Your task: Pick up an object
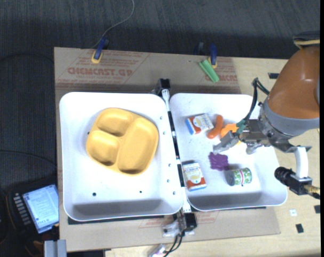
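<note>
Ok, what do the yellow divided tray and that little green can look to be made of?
Yellow tray: likely moulded plastic, smooth with a soft sheen, rounded seamless compartments. Green can: possibly metal under a printed label, going by its pale, ringed end; too small to be sure, and it could be a plastic toy.

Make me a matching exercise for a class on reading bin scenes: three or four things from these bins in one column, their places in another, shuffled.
Things:
1. yellow tray
2. green can
3. purple toy
4. carrot

Places:
A. right bin, just below the gripper
B. left bin
C. right bin, near its front right corner
D. right bin, beside the upper carton

Pairs: 1-B, 2-C, 3-A, 4-D
</note>
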You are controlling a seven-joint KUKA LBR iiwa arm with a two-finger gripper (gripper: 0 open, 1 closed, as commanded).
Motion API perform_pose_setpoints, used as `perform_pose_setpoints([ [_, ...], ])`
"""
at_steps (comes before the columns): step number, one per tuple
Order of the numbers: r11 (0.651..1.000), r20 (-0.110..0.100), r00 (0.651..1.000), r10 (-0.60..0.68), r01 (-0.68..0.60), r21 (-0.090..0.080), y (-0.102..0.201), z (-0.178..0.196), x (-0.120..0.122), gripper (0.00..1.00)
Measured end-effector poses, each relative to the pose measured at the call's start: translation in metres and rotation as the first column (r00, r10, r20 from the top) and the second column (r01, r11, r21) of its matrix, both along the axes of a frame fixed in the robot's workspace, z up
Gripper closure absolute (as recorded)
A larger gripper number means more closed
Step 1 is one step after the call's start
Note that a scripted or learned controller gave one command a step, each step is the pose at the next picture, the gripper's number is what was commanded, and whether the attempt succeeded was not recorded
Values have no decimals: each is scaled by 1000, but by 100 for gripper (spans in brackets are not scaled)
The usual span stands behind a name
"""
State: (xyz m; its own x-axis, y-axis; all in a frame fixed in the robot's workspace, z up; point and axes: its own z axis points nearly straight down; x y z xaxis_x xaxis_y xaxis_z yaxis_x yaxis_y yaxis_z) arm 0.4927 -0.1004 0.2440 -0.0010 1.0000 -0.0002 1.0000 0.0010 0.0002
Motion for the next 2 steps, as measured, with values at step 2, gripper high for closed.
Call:
perform_pose_setpoints([
  [2, 1000, 3, 1000, 0, 0, 5, 7, -153, 11, 0],
])
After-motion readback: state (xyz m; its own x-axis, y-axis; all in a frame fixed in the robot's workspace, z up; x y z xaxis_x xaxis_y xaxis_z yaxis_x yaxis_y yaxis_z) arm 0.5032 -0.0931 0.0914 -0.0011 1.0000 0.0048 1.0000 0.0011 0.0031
